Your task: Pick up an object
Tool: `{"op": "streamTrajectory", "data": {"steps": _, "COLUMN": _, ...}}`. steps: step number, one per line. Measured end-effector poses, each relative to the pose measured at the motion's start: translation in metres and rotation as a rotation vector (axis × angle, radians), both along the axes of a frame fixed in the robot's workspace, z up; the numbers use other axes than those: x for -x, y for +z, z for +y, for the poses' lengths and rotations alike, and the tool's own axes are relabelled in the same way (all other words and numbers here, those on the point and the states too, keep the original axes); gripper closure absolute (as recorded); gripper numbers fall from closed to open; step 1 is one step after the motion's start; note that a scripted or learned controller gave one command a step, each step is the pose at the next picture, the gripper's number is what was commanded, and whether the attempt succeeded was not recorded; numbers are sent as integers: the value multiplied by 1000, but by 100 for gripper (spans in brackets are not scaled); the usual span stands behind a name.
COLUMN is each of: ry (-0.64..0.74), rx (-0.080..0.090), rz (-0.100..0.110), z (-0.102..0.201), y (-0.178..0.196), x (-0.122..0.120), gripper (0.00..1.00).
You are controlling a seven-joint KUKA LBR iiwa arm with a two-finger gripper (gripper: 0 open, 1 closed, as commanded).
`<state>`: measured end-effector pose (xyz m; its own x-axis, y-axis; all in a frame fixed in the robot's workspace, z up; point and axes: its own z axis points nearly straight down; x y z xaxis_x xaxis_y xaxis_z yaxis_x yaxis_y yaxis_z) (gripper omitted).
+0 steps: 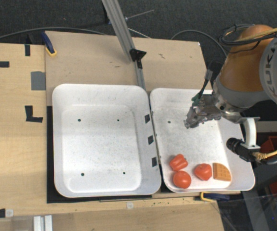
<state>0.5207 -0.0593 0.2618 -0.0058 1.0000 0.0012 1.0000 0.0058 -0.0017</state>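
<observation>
Four items (178, 162) near hand (190, 123)

right bin (234, 177): four objects (198, 171) along near edge | hand (192, 121) above

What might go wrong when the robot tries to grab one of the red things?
The three red rounded toy pieces and the tan waffle-patterned square sit crowded together, so the pincer may bump neighbours or catch two. They lie near the front wall of the right white bin, which could block a finger. The pincer hangs farther back, apart from them, so it may close on nothing.
</observation>
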Motion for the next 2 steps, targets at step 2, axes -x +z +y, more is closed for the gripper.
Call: {"op": "streamTrajectory", "data": {"steps": 2, "ry": 0, "rx": 1, "rz": 1, "z": 109, "y": -7, "x": 0, "gripper": 100}}
